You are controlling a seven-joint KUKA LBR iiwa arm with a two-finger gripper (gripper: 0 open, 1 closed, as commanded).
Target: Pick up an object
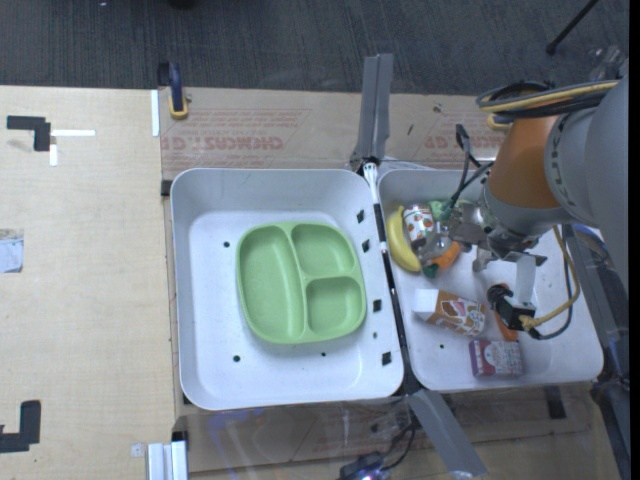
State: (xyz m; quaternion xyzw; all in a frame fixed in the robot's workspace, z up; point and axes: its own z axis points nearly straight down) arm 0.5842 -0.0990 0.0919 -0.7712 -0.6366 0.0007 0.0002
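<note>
I had the gripper (437, 240) low in the right bin (560, 368), among a banana (401, 243), something orange (447, 255) and a can (418, 218); whether it was open or shut I could not tell. Nearby lay a juice carton (455, 315) and a maroon packet (497, 357). A green divided plate (300, 283) sat in the left bin (200, 368).

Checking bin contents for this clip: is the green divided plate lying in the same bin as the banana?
No: the green divided plate lies in the left bin, while the banana lies in the right bin.
</note>
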